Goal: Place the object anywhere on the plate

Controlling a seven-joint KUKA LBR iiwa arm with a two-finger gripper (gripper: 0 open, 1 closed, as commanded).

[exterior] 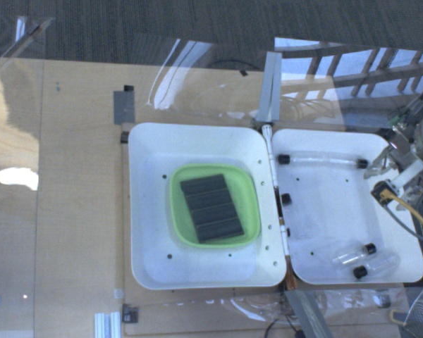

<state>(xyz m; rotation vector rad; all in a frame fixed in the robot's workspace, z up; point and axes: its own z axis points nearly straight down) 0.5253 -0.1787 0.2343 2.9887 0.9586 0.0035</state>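
- Your tool (pixel 398 178) sits at the right edge of the frame, over the right rim of the right bin (pixel 324 143); wires and brackets crowd it, so you cannot tell how it is set, and nothing is visibly held in it.
- The object (pixel 211 208) already lies on the plate (pixel 178 210) in the left bin (pixel 148 189), left of centre frame, so judge the task as good as done.
- The risk from here: if the program sends the tool back for another pick, it could drag the object off the plate or push the plate across the smooth bin floor.
- A second risk: the yellow cable (pixel 402 206) hanging below the tool could snag the bin rim as the arm swings.
- The object is a dark grey, matte, flat rectangular slab with crosswise ridges, lying at a slight tilt to the bin's sides.
- The plate is lime green, glossy, square with rounded corners and a raised lip.
- Both bins are shallow white plastic with rounded corners.
- Clear tubes with black caps (pixel 363 259) lie in the right bin; being round and light, they would likely roll if nudged.
- The tabletop (pixel 63 189) is pale wood under reflective glazing.
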